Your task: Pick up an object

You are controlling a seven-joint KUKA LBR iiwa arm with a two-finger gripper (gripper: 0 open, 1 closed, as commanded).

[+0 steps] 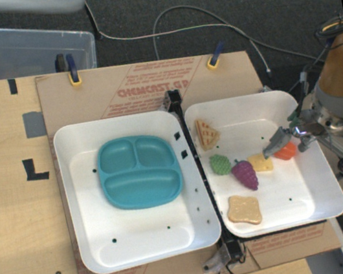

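White right bin (pixel 321 202) holds the gripper (pixel 277 145) low near its right wall. Whether it is open, closed or gripping cannot be judged. Yellow block (pixel 261 163) lies just beside the tip, toward the front edge; orange piece (pixel 285 153) sits touching or directly behind it.

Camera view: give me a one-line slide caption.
Gripper low in the right bin beside cheese wedge and orange piece; teal tray in the left bin.

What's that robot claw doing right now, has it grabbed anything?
Gripper: low in the right bin, beside the yellow cheese piece and an orange toy; whether it grips anything cannot be told.
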